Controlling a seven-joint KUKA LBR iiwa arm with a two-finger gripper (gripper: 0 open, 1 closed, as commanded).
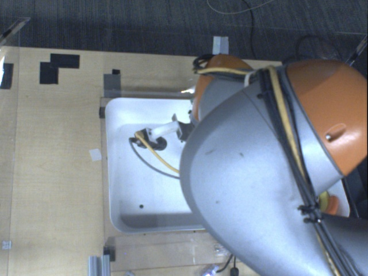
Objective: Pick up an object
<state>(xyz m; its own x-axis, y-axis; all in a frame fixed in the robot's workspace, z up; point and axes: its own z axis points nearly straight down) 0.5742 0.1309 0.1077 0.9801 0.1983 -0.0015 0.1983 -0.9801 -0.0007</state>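
Camera view | arm (247,171) over left bin (131,184); gripper (183,130) above its floor | grip: cannot tell

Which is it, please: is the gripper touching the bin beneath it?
Cannot tell. In the camera view the arm half covers the gripper, hiding contact or gap with the bin.

A dark grey carpet (115,4) runs across the top of the frame, and a thin cable (253,16) loops over it at the upper right. Below it lies the pale wooden surface (52,200), evenly lit. It bears black blocky marks (50,72) at the upper left and a small white tag (95,154) at mid-left.
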